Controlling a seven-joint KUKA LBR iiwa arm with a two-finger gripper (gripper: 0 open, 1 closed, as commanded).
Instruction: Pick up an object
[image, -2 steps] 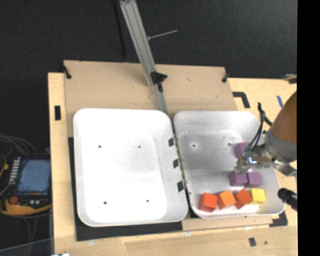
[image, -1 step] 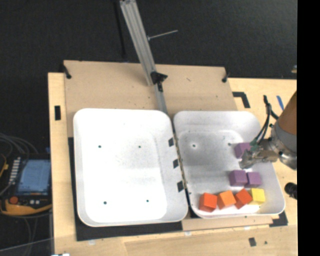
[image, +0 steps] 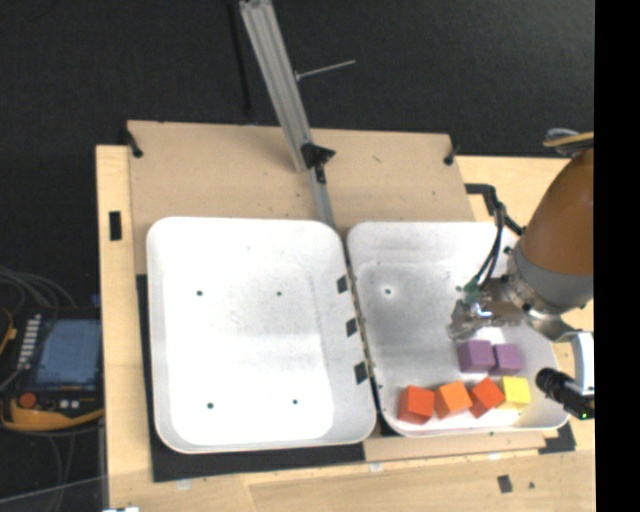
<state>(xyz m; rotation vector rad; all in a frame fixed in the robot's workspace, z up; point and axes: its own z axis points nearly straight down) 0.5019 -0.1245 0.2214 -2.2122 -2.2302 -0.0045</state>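
Note:
In the right bin (image: 410, 270) several small blocks lie near the front edge: two purple blocks (image: 476, 354) (image: 508, 357), three orange-red blocks (image: 417, 403) (image: 453, 398) (image: 487, 393) and a yellow block (image: 516, 389). My gripper (image: 470, 318) hangs low over the right side of this bin, just behind the left purple block. Its tips are too small and dark to read. Nothing shows between them.
The left bin (image: 250, 330) sits beside the right one, with black clips (image: 352, 327) along the shared rim. A grey metal rail (image: 285, 90) slants up from the back of the bench. A blue-screened device (image: 65, 355) lies off the bench at left.

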